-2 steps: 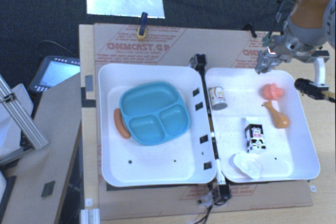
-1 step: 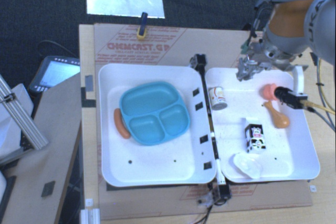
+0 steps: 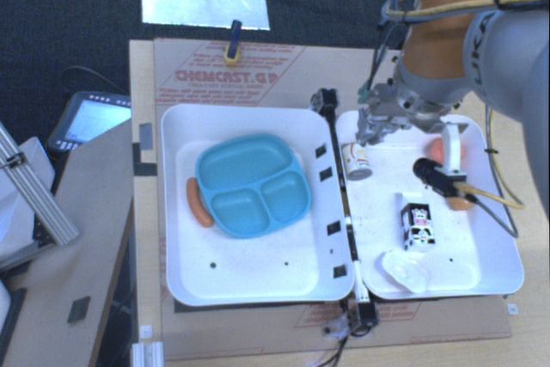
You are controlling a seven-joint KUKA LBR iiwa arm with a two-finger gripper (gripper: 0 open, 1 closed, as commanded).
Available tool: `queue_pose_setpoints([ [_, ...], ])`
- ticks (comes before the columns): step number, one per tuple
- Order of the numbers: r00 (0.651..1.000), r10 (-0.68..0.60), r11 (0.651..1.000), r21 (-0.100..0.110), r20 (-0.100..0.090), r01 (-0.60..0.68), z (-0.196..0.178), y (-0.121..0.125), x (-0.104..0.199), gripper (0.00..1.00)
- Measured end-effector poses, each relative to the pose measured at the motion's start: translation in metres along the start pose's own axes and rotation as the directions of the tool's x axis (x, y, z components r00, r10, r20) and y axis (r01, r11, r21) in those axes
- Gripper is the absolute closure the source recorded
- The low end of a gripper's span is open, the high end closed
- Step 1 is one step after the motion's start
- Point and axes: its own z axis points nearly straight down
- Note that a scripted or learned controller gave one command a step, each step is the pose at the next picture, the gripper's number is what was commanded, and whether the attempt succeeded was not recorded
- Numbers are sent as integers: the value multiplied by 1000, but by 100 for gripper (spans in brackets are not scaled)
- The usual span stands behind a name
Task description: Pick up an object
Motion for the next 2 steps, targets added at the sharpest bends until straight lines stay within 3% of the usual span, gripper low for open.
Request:
queue_pose_setpoints([
  [2,1000,0,1000,1,0,0,0,-47,105,100],
])
